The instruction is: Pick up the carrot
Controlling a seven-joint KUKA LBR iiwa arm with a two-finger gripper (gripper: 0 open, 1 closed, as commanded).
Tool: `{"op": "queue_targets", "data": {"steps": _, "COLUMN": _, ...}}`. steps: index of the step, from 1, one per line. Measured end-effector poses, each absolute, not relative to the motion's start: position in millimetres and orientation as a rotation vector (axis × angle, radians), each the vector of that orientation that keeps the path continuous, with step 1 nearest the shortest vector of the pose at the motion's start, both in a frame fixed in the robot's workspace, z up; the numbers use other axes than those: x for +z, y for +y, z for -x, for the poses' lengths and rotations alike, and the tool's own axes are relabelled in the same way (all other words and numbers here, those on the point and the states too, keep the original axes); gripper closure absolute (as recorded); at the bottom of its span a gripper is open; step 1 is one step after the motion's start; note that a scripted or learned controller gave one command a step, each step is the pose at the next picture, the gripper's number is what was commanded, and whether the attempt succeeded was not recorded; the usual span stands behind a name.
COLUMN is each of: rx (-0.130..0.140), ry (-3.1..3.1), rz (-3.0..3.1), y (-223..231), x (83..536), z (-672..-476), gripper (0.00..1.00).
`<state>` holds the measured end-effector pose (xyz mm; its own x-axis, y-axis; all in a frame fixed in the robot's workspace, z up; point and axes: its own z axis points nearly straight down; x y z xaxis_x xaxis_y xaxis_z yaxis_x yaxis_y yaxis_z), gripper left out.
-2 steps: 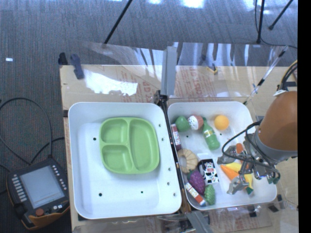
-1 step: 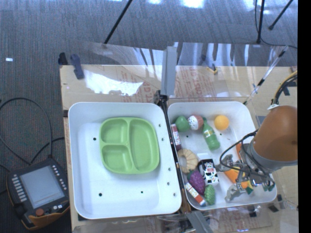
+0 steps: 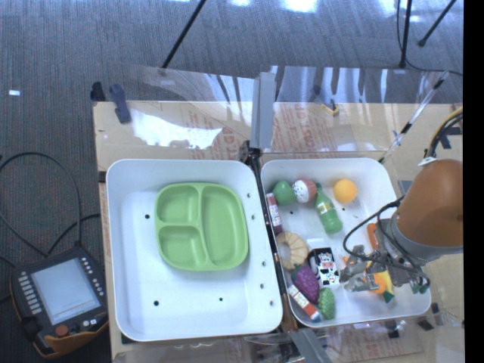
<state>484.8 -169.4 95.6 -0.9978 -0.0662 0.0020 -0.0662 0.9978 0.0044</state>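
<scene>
The carrot (image 3: 383, 282) is a small orange piece with a green tip, lying in the right bin (image 3: 378, 171) near its front right corner. My gripper (image 3: 372, 278) hangs low right over it, with the grey arm and its orange band (image 3: 431, 206) coming in from the right. The gripper's metal parts cover part of the carrot, so I cannot tell whether it is gripped.
The right bin also holds a green bottle (image 3: 328, 214), an orange ball (image 3: 345, 191), a green pear (image 3: 283, 193), a toy car (image 3: 324, 265), purple grapes (image 3: 306, 282) and a round bread (image 3: 290, 248). A green divided plate (image 3: 202, 225) lies in the left bin (image 3: 128, 278).
</scene>
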Motion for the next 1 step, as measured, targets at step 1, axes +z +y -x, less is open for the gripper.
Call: {"op": "queue_targets", "data": {"steps": 1, "rx": 0.006, "ry": -3.153, "rz": -0.136, "y": -161.4, "x": 246.9, "z": -486.8, "gripper": 1.00}}
